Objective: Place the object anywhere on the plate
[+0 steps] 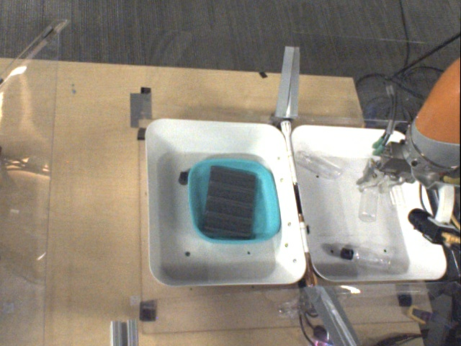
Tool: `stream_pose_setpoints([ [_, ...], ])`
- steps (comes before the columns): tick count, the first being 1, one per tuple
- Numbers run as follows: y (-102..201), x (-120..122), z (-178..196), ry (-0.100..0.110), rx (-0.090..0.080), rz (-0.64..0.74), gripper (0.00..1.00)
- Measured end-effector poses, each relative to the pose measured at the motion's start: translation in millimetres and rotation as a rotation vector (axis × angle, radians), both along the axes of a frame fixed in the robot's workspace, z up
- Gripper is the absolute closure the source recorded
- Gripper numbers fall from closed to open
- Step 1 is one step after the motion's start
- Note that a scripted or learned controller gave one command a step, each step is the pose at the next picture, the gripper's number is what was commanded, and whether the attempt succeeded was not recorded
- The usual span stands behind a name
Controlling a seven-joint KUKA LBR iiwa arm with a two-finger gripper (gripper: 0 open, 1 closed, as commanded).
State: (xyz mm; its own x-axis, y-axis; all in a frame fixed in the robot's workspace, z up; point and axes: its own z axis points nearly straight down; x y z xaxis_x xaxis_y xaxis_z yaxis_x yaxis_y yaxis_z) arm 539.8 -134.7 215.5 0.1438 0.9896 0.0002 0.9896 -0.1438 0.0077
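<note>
Right white bin (pixel 432 265): clear tube (pixel 369 206) just below claw (pixel 376 179).

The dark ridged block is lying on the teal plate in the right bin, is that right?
Not quite: the camera view shows the dark ridged block lying on the teal plate in the left bin, not the right one.

arm (pixel 439 121) cut by right edge | clear tubes (pixel 369 206) faint, indistinct

The grey arm (pixel 436 146) with its orange band reaches in from the right, its gripper (pixel 379 180) pointing down.
</note>
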Motion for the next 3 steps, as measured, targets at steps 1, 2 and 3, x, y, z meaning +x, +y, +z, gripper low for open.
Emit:
stream_pose_setpoints([
  [1,0,0,0,0.000,0.000,0.000,0.00],
  [2,-7,-17,138,-0.004,-0.001,-0.103,0.00],
  [3,-18,-51,209,-0.006,-0.002,-0.137,0.00],
])
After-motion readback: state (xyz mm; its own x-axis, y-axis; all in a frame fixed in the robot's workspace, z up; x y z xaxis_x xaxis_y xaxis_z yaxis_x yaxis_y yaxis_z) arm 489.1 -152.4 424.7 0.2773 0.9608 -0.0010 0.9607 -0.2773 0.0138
